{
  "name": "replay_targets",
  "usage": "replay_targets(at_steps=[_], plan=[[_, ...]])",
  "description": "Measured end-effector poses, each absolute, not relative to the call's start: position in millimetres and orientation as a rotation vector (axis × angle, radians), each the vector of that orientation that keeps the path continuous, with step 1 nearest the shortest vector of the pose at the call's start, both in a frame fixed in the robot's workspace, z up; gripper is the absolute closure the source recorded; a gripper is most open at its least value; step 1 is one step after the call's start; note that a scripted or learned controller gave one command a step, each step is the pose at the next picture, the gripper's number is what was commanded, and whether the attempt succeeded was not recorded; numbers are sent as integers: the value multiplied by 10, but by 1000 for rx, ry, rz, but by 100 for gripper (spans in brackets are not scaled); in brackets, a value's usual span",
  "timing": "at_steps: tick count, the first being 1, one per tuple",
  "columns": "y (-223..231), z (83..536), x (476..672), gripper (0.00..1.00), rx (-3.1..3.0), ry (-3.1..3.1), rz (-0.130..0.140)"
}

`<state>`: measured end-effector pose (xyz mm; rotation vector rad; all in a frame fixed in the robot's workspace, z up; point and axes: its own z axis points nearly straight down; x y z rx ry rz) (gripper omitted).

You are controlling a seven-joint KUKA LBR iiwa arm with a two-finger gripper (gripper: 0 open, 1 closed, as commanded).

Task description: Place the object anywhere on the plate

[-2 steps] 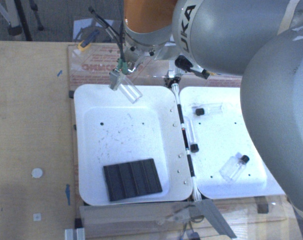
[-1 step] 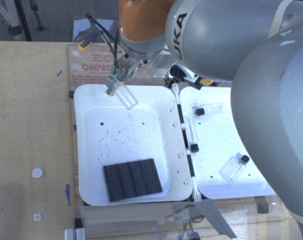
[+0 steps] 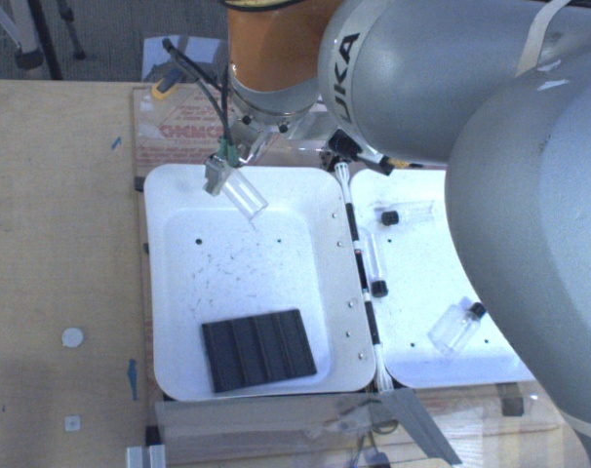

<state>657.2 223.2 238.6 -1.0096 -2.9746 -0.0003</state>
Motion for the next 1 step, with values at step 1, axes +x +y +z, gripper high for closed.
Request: replay_targets(at_steps=[1], plan=[[2226, 2466, 6597, 100, -975, -2991, -4]])
